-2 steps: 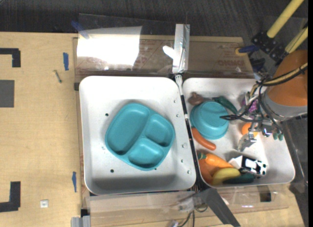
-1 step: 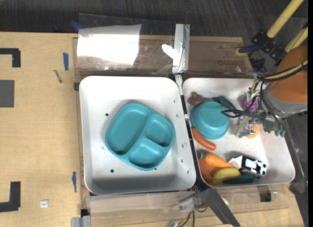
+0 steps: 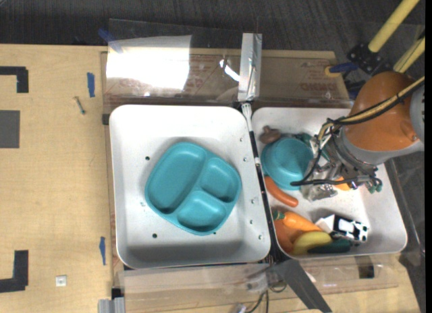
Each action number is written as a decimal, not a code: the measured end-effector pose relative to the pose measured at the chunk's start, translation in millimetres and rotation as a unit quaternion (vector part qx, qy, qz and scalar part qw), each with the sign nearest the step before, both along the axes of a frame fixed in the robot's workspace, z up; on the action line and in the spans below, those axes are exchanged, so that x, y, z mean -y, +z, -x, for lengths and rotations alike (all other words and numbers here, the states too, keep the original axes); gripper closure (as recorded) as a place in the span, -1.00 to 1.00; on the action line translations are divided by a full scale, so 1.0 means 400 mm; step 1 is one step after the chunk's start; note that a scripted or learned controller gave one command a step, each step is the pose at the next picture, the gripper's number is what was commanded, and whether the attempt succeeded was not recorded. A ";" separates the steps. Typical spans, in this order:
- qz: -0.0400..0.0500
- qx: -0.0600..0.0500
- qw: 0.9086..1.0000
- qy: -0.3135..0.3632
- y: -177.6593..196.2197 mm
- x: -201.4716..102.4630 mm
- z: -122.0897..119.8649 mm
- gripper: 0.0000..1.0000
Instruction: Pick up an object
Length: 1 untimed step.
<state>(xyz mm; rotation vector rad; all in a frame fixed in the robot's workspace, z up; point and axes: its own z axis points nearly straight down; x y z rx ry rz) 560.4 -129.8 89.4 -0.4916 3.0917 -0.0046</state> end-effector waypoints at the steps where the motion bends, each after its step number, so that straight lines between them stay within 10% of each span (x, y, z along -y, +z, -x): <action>1: 0.001 0.004 1.000 0.001 0.030 -0.003 -0.007 1.00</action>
